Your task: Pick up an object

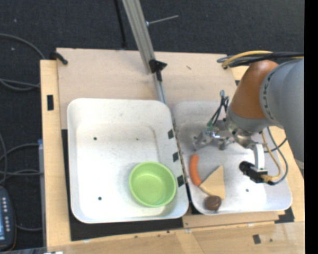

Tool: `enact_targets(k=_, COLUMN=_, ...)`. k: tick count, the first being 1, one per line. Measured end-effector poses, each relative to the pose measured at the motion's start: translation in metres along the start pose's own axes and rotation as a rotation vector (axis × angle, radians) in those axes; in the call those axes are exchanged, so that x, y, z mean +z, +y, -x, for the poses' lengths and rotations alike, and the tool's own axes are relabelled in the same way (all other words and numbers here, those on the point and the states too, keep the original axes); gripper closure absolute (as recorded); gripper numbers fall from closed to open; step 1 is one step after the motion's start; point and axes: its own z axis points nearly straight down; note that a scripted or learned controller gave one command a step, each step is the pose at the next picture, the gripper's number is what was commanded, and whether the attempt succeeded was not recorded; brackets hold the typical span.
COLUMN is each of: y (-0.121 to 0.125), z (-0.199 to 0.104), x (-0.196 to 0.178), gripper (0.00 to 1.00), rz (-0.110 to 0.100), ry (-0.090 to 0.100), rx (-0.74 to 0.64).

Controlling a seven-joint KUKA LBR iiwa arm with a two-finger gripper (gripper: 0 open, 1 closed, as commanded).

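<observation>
Above the right bin [275, 194] my gripper [208, 137] hangs; its opening I cannot tell. Near it lie a carrot [194, 169] and a cheese wedge [214, 182].

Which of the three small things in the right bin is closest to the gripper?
The orange carrot, lying just below the gripper. The tan wedge and the dark brown ball sit farther toward the bin's front edge.
</observation>
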Motion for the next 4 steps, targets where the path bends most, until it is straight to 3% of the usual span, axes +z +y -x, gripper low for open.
enact_targets(k=1, y=0.002, z=0.0, x=-0.014, gripper=1.0, rz=0.007, ry=0.002, rx=0.005)
enact_targets(k=4, y=0.011, z=-0.004, x=-0.177, gripper=1.0, rz=0.011, ry=0.001, rx=-0.007)
